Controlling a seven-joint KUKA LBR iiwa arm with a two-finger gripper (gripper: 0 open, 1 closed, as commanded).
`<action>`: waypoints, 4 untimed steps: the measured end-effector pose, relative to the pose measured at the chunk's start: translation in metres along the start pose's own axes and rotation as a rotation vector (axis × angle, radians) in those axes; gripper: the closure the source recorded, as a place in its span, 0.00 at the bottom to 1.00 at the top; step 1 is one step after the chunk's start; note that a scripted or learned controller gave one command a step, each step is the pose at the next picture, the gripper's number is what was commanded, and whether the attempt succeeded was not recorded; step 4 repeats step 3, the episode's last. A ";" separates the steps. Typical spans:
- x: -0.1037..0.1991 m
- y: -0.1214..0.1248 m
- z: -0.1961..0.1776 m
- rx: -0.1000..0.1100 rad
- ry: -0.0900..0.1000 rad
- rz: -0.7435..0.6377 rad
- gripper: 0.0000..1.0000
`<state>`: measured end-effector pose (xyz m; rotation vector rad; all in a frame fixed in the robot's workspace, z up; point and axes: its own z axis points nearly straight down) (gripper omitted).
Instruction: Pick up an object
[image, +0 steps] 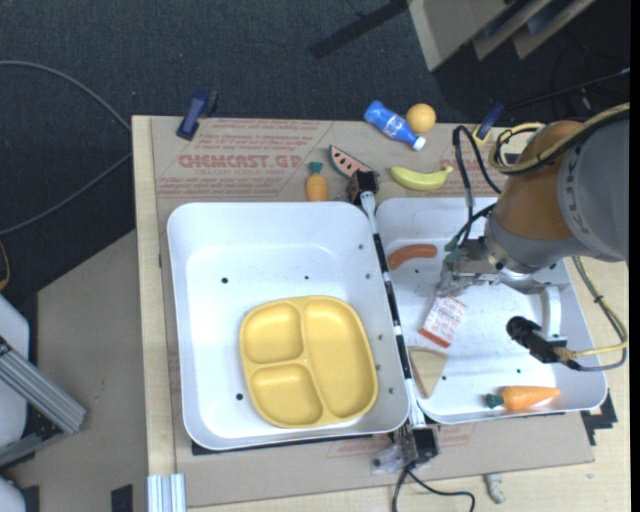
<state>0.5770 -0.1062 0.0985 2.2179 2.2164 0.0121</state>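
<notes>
Bins sit side by side on the bench (150, 300), and my arm (560, 200) reaches in from the right over the right bin (590, 395). My hand (462, 272) hangs low at that bin's upper middle, just above a small red-and-white packet (443, 322) lying tilted on the bin floor; whether it touches the packet I cannot tell, and I cannot tell how far my hand is open or whether it has hold of anything, since my wrist covers it from above. I judge the packet to be my target, because it lies flat and apart from its neighbours. A sausage (411, 256) rests just left of my hand near the bin's back wall, a carrot (528, 398) lies at the front edge, and a tan wedge (428, 368) sits by the divider. The left bin (200, 240) holds a yellow divided tray (306, 360), well away from my reach. Behind the bins, on the bench, stand a banana (420, 178), a blue bottle (392, 124), an orange ball (421, 117), a melon slice (345, 160) and a second small carrot (317, 186), out of play for now.
</notes>
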 end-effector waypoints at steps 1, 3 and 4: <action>0.000 0.000 0.000 0.001 0.000 0.000 0.00; 0.004 -0.065 0.004 0.010 -0.001 0.000 1.00; 0.004 -0.065 0.004 0.010 -0.001 0.000 1.00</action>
